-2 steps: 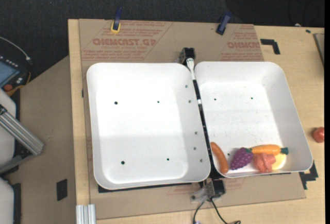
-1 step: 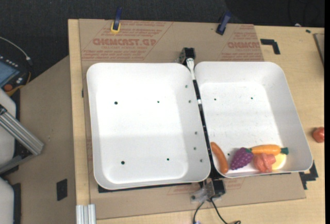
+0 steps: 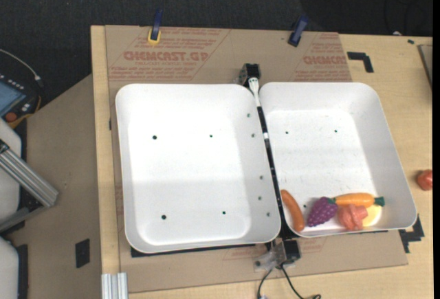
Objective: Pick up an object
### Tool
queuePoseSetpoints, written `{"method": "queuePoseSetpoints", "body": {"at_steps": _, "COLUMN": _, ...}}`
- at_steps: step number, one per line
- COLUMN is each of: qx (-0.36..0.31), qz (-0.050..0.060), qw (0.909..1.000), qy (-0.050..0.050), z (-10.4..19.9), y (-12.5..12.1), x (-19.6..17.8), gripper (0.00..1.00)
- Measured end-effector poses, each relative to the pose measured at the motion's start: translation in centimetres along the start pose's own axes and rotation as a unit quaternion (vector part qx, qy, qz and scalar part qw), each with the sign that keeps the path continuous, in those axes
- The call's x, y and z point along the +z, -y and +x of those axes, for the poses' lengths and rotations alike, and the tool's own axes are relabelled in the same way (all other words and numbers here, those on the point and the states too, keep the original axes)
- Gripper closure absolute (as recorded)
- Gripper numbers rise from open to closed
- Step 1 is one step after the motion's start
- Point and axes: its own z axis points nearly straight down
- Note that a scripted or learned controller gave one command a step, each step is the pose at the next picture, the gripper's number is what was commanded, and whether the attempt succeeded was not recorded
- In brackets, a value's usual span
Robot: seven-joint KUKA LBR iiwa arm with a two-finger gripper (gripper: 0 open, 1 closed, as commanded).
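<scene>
Whether the pincer is released or clenched cannot be told, and nothing is seen in its grasp, so I judge the task to be at its very start: choosing a target and making the approach. The candidates are crowded in the near right corner of the right bin. An orange-red sausage lies just beside the bin's left wall, its long axis slanting from upper left to lower right. Next to it sits a purple grape bunch, broad end up and right, tapering toward the lower left. A carrot lies almost level across the view, its green tip pointing right, and it rests over a red piece and a pale yellow piece. The next move probably calls for a descent over one item with the closing line set across its long axis; the sausage looks easiest to reach, though the wall crowds it. The left bin lies alongside, and a small red object sits out on the bench.
</scene>
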Motion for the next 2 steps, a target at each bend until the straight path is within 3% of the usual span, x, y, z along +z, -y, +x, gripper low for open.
{"method": "queuePoseSetpoints", "body": {"at_steps": 2, "qx": 0.000, "qz": 0.000, "qw": 1.0000, "qy": 0.000, "z": 0.00, "y": 0.00, "x": 0.00, "gripper": 1.00}}
